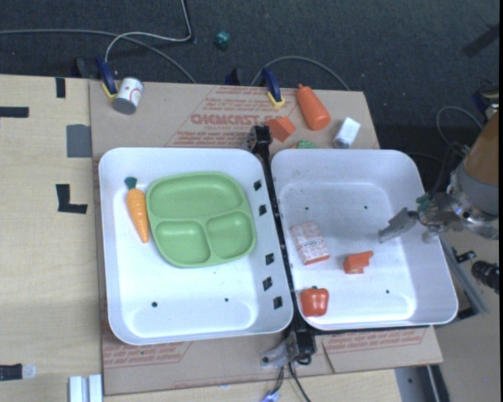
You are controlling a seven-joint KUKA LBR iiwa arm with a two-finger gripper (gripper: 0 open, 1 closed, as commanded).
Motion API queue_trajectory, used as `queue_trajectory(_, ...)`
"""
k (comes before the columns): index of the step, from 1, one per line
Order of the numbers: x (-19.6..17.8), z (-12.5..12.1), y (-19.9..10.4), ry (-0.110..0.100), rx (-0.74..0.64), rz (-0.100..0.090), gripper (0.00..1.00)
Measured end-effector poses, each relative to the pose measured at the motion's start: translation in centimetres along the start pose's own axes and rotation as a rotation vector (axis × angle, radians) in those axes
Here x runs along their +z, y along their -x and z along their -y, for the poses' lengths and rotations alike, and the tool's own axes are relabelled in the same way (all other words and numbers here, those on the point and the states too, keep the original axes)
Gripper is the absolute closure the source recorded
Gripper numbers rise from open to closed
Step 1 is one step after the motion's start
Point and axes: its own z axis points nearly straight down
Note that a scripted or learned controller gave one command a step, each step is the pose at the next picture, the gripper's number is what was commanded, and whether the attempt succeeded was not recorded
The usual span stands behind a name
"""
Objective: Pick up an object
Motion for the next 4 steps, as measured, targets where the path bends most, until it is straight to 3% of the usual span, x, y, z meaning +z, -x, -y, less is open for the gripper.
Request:
queue_trajectory(1,9.6,1.2,-5.0,0.005,-0.002,0.000,0.00)
queue_trajectory(2,-0.1,-1.1,-13.5,0.002,-0.002,0.000,0.00)
queue_trajectory(3,6.8,-3.2,-12.1,-0.002,0.000,0.000,0.00)
queue_trajectory(4,9.8,-0.9,-12.2,0.006,0.000,0.001,0.00)
